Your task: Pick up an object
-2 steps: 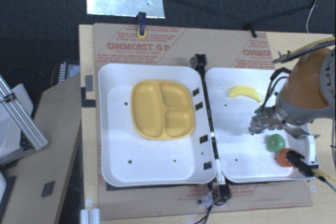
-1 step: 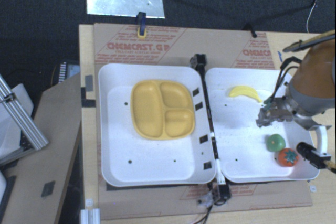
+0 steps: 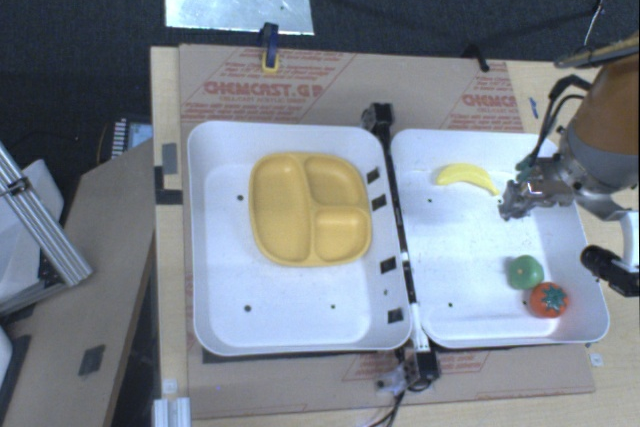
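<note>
A yellow banana (image 3: 467, 177) lies in the right bin (image 3: 460, 315), near its back. A green round fruit (image 3: 524, 271) and a red tomato (image 3: 547, 300) sit together by the bin's front right corner. My gripper (image 3: 513, 203) hangs over the right bin, just right of the banana's tip and behind the green fruit. Nothing shows between its fingers.
The left bin (image 3: 225, 315) holds a yellow three-compartment plate (image 3: 308, 208). A black divider with clips (image 3: 393, 235) runs between the bins. The arm's orange-banded wrist (image 3: 608, 130) comes in over the right bin's far right edge.
</note>
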{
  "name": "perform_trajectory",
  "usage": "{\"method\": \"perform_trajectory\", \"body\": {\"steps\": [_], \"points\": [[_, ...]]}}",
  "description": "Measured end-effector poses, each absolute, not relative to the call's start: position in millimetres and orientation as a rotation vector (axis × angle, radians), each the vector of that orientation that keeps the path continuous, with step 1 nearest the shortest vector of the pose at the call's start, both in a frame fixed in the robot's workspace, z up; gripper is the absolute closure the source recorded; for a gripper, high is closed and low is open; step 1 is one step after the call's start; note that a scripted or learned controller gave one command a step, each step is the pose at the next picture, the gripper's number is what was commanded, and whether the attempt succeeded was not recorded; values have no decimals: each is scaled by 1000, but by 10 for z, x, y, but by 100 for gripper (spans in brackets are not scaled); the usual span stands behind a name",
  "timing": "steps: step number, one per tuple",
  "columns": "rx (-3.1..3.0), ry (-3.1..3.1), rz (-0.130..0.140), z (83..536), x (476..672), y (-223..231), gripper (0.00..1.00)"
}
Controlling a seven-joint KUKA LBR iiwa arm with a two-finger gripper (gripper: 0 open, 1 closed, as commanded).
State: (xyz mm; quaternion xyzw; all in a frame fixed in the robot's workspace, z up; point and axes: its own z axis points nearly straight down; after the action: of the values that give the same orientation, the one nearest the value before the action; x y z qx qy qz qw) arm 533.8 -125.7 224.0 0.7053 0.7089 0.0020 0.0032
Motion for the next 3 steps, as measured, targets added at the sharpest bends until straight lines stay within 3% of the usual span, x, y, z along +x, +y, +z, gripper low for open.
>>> {"method": "perform_trajectory", "body": {"steps": [1, 3], "points": [[2213, 2223, 4, 2606, 5351, -1258, 100], [2210, 2232, 5, 2387, 5864, -321, 100]]}}
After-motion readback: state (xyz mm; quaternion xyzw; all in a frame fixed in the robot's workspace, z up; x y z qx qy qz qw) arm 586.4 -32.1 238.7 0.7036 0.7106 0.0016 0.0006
